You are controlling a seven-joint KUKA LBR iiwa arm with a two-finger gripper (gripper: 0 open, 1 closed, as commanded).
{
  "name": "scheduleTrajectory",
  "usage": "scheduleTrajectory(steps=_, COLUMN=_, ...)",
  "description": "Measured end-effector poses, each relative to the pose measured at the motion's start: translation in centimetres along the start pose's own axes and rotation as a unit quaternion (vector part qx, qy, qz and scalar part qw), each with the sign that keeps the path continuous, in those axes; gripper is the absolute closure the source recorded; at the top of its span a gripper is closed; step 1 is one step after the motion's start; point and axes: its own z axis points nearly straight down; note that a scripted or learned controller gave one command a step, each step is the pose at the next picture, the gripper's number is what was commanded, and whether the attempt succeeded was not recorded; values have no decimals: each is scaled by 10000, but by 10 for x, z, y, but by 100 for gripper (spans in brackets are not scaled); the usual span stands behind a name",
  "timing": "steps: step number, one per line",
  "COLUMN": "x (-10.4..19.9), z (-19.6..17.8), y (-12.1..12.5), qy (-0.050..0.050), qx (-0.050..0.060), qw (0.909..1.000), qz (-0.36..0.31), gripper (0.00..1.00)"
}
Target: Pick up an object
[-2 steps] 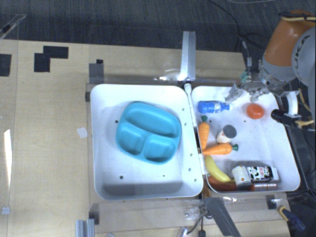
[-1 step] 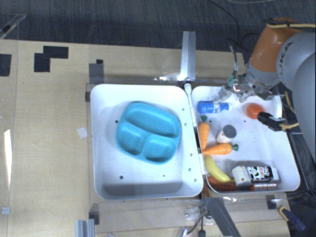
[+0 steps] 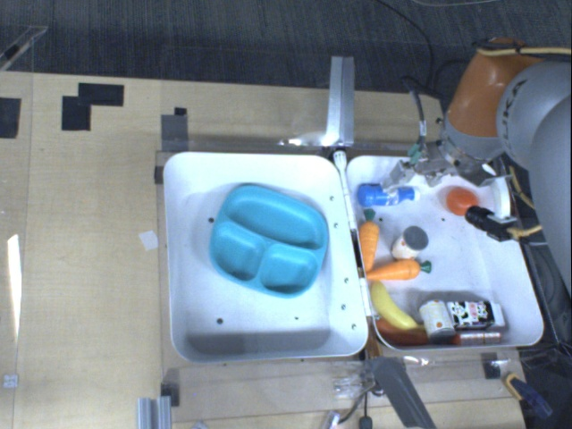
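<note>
1. A small carton [image 3: 458, 315] with black-and-white print and a banana [image 3: 393, 309] lie at the near edge of the right bin [image 3: 527, 293].
2. Two toy carrots [image 3: 394, 271] lie by the divider, and a small grey ball [image 3: 413, 239] sits just beside them.
3. A blue bottle [image 3: 386, 195] lies near the bin's far left corner.
4. The fingers [image 3: 422, 164] hang just above the bottle's cap end; whether they are spread or pinching it, I cannot tell.
5. An orange ball [image 3: 461, 200] rests to the right of the bottle.
6. The left bin [image 3: 188, 239] holds a blue divided tray [image 3: 266, 238].
</note>
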Motion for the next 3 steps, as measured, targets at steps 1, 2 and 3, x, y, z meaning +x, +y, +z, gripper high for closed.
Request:
scheduleTrajectory(steps=1, x=2, z=-12, y=4, qy=-6, qx=-39, qw=10000, qz=-24, gripper=100)
scheduleTrajectory(steps=2, x=94, z=-208, y=23, qy=53, qx=181, qw=9963, qz=838, gripper=100)
scheduleTrajectory(steps=3, x=147, z=-211, y=33, qy=51, qx=199, qw=9937, qz=1103, gripper=100)
